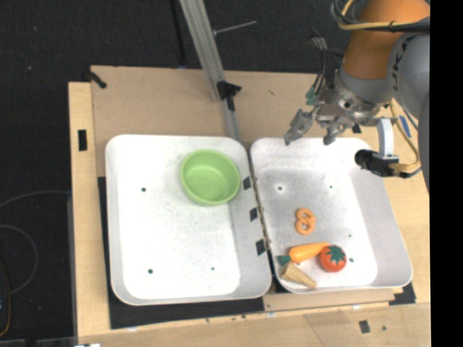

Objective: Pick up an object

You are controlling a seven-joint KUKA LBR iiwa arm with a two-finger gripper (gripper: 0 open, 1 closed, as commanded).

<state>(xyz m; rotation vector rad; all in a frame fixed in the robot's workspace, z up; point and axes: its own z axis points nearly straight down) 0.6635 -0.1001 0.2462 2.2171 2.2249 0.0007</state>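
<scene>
Up at the upper right of the frame, my hand (312, 130) hangs over the far rim of the right shallow white plastic bin (376, 194), its two metal fingers spread apart and grasping nothing. Everything I could pick lies well away from it, crowded at the bin's near edge toward the lower right: a small orange pretzel-shaped toy (305, 221), a smooth orange carrot-like toy (307, 252), a glossy round red tomato toy with a green top (333, 258), and a tan wedge-shaped piece (299, 275) against the near wall. My worry is that cluster. The carrot, tomato and wedge sit touching or just beside one another, so my fingers could straddle two, or skid off the rounded, slick-looking tomato. The pretzel lies flat and apart, probably safer, though thin. In the left white bin (130, 215) a light green round plastic bowl (210, 177) rests upright on the speckled floor, both bins on the tan tabletop (145, 92).
</scene>
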